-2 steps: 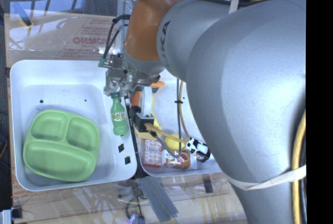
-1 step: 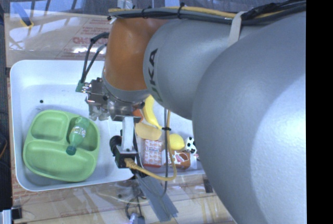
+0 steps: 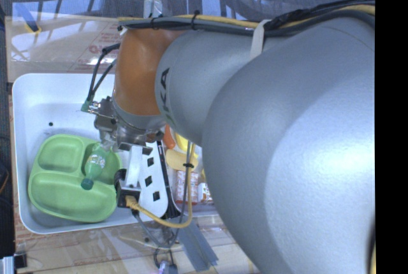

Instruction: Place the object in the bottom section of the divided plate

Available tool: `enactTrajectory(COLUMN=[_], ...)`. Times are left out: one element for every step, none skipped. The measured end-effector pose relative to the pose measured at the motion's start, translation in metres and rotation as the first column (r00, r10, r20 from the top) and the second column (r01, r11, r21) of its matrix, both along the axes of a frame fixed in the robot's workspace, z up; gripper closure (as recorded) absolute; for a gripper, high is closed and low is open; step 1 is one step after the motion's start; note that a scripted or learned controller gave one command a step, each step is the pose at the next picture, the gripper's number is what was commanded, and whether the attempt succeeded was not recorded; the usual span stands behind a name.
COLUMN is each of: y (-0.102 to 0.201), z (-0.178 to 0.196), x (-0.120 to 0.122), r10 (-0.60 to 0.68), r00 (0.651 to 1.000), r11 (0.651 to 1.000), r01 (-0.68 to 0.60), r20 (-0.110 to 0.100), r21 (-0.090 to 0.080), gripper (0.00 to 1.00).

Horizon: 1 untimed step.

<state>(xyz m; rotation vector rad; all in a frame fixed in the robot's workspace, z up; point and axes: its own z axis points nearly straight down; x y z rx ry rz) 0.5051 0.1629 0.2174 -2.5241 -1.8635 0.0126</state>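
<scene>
Small clear bottle point(image 3: 94, 164), green-capped, is seen on the right side of the green divided plate point(image 3: 57, 199) in the left white bin point(image 3: 32, 94), just under the tool point(image 3: 108, 139), whose opening cannot be told.

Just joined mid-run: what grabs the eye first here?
The huge grey arm looms across the right, its orange band over the left white bin. In that bin sits a green divided plate, with a small green-capped clear bottle at its right side.
</scene>
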Motion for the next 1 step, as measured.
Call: enactTrajectory(y=[-0.0001], z=[0.0001], x=[0.0001], r10=[-0.001], r00=[1.000], r11=[1.000], r01=[0.001], r20=[0.001], r21=[0.000], gripper=[0.00])
